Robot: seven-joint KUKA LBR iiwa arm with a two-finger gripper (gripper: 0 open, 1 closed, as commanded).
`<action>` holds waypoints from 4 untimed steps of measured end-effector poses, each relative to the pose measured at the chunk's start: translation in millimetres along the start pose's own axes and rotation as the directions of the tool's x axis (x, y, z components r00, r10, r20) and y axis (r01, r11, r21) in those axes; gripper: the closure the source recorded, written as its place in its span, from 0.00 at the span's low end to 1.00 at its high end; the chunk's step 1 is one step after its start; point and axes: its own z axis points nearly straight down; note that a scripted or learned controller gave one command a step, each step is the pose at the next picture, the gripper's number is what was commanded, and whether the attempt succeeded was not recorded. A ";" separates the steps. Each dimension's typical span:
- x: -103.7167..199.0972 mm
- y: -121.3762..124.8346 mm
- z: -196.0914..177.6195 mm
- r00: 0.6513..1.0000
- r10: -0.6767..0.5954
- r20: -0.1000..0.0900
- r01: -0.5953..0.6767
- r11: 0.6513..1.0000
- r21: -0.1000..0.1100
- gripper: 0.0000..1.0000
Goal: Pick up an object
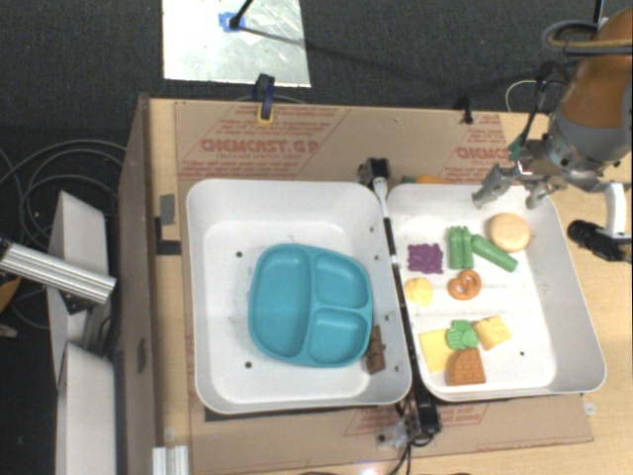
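Note:
The right bin holds several toy foods. A tan round bun lies at its back right, with two green pieces and purple grapes to its left. A pretzel and a small yellow piece lie mid-bin. In front lie a yellow slab, a green lump, a yellow block and an orange-brown loaf. My gripper hangs open just behind the bun, its two fingers spread, nothing between them.
The left bin holds a blue divided plate; a small brown piece lies by its right wall. An orange bit sits behind the right bin. Cables and a metal rail lie off the bench's left.

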 end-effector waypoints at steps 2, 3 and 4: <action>21.1 -109.1 134.2 1.000 0.004 -0.003 -0.004 1.000 0.010 0.00; 56.0 -2.2 131.4 1.000 -0.007 -0.001 0.007 1.000 -0.008 0.00; 52.8 -4.6 121.0 1.000 -0.002 -0.001 0.002 1.000 -0.005 1.00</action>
